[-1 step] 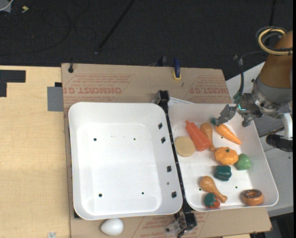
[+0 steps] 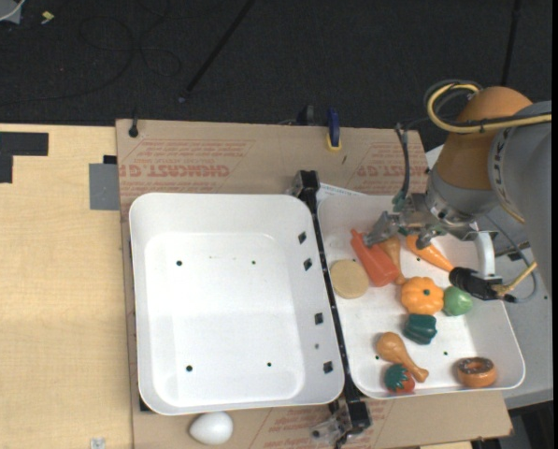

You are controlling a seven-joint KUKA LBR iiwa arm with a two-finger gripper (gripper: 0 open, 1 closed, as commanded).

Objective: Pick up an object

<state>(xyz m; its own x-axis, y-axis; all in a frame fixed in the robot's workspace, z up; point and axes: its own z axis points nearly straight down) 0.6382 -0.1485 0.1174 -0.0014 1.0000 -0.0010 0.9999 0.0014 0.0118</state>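
Approach: gripper (image 2: 397,224) over the right bin (image 2: 512,344).
We cannot tell the jaw opening; nothing visibly held. The red block (image 2: 376,260) lies just below the jaws; we should centre over it before closing.

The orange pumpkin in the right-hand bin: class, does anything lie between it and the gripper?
Nothing visible blocks it. The gripper hangs over the bin's upper part, above the red piece. The orange pumpkin lies lower in the right bin, uncovered, with a green piece beside it on the right.
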